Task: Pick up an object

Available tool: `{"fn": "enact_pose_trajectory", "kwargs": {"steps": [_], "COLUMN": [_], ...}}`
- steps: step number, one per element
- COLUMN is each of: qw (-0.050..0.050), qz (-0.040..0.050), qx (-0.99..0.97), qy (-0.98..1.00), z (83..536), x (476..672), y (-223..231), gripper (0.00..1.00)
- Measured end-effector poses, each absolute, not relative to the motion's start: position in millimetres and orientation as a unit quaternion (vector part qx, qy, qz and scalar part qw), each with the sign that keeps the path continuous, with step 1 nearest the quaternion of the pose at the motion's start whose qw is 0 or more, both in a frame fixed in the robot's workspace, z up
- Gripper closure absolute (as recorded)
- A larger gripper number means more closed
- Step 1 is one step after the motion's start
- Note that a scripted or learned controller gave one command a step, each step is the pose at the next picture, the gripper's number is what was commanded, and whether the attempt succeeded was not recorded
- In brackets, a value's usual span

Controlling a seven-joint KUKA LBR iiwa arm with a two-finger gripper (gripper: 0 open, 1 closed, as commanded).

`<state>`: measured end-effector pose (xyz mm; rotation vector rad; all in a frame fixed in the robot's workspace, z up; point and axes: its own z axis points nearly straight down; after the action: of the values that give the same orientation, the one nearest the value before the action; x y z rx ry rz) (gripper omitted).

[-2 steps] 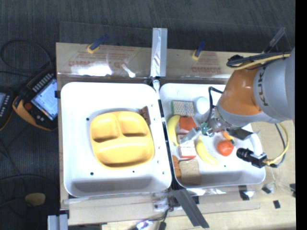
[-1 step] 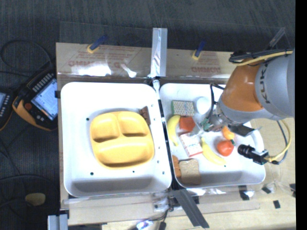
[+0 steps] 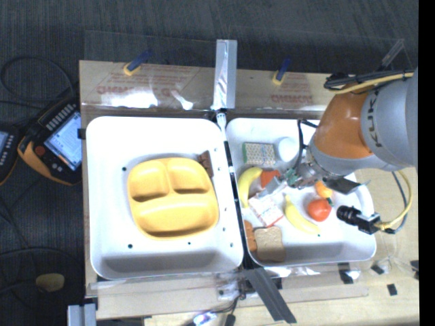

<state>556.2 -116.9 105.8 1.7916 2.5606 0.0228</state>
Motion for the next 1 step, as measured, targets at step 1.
{"fn": "enact_pose_trajectory", "kwargs": {"steps": [1], "qw": [0.010], "qz": [0.0056], "qx": [0.555], "qy": [0.831], "z": [94.0], "x": [511.4], "y": [-134.3], "gripper": [0.00]}}
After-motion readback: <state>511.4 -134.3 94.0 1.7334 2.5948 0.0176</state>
